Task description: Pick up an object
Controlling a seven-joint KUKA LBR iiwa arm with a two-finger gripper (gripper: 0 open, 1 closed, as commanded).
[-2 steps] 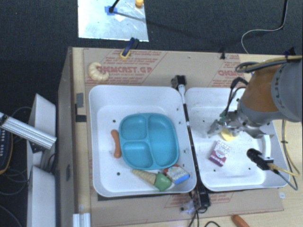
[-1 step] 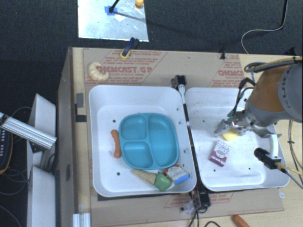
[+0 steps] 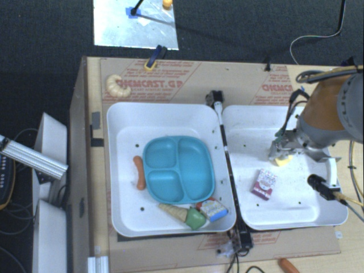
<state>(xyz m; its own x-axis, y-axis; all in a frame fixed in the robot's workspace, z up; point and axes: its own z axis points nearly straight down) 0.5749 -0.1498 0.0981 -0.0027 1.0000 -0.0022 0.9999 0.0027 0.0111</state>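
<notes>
My gripper (image 3: 280,151) is low in the right bin (image 3: 296,218), near its back middle. A small yellow object (image 3: 282,161) lies right at the gripper's tip, touching or nearly touching it, and is partly hidden by it. A small red and white box (image 3: 264,184) lies flat on the bin floor just in front of the gripper and to its left, apart from it. The grey arm with its orange band (image 3: 327,104) comes in from the right.
The left bin (image 3: 122,152) holds a blue divided plate (image 3: 178,169), an orange sausage (image 3: 139,172) to its left, and a cone-shaped piece (image 3: 173,211), a green piece (image 3: 195,219) and a small blue and white box (image 3: 215,210) at the front. A black divider (image 3: 223,144) runs between the bins.
</notes>
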